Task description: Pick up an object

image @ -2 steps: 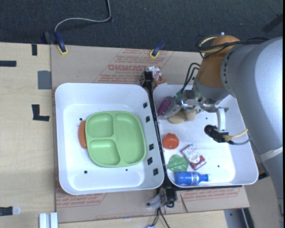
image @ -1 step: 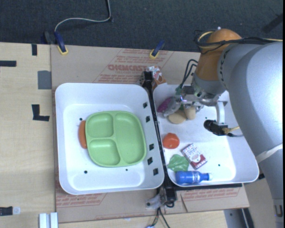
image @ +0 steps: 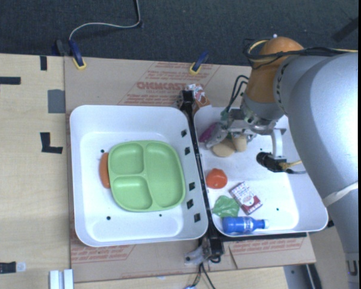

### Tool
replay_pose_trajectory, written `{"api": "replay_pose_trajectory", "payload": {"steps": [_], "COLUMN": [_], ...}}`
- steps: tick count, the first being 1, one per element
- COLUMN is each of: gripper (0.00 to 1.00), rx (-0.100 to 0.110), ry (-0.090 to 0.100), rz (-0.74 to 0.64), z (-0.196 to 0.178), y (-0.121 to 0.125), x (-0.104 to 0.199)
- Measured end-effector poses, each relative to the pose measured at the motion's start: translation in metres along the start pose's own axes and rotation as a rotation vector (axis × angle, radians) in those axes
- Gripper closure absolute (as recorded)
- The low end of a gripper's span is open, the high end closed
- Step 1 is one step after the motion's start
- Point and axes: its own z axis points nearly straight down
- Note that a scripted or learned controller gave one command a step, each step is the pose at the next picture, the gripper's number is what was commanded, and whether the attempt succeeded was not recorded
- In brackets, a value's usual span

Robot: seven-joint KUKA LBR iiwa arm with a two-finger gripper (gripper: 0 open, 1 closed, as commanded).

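My gripper [image: 231, 131] hangs low over the back left part of the right bin [image: 301, 212]. Right under it lies a tan rounded lump [image: 224, 149], and a pink and grey thing [image: 207, 132] rests just to its left against the bin wall. An orange-red ball-like thing [image: 216, 178] sits in front of them. Toward the front edge are a red and white packet [image: 246, 197], a crumpled green piece [image: 225, 206] and a blue bottle [image: 242, 224] on its side.
The left bin [image: 87, 131] holds a green divided plate [image: 148, 175] with an orange thing [image: 103, 169] at its left edge. A small red and white object [image: 195, 95] stands on the cardboard behind the divider between the bins.
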Motion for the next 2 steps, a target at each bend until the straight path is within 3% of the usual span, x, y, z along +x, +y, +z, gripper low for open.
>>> {"api": "replay_pose_trajectory", "payload": {"steps": [1, 2], "gripper": [1.0, 1.0], "rx": [0.002, -0.06], "ry": [-0.002, -0.001], "rz": [-0.001, -0.013], "z": [-0.009, -0.101], "y": [-0.001, -0.04], "x": [0.0, 0.053]}}
